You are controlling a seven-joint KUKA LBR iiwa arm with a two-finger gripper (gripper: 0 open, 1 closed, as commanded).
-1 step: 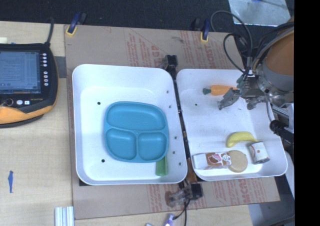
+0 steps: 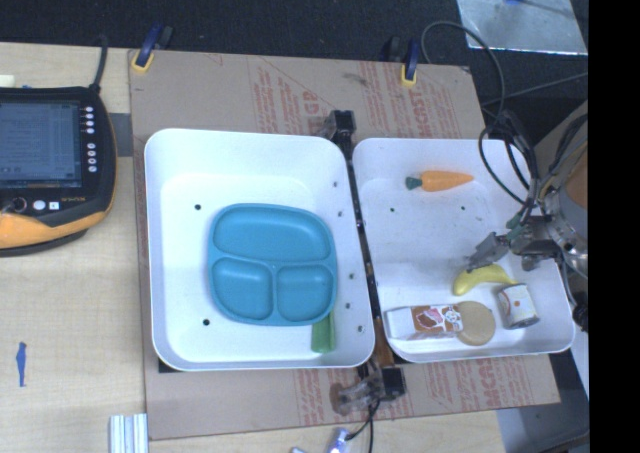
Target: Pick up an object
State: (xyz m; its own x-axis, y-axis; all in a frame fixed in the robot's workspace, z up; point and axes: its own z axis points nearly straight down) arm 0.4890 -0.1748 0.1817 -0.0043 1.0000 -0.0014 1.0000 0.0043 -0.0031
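Right bin: fingers (image 2: 500,244) seemingly open, just above banana (image 2: 481,278).

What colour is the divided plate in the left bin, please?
Light blue; the divided plate shows clearly in the camera view.

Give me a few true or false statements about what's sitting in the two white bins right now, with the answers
1. The blue divided plate lies in the left bin. True.
2. The toy carrot lies in the left bin. False: it lies in the right bin, near its far wall.
3. The banana is in the right bin, just below the gripper. True.
4. The green object rests on top of the carrot. False: it lies in the left bin, beside the plate's near right corner.
5. The tablet controller sits inside the right bin. False: it sits on the bench, left of both bins.
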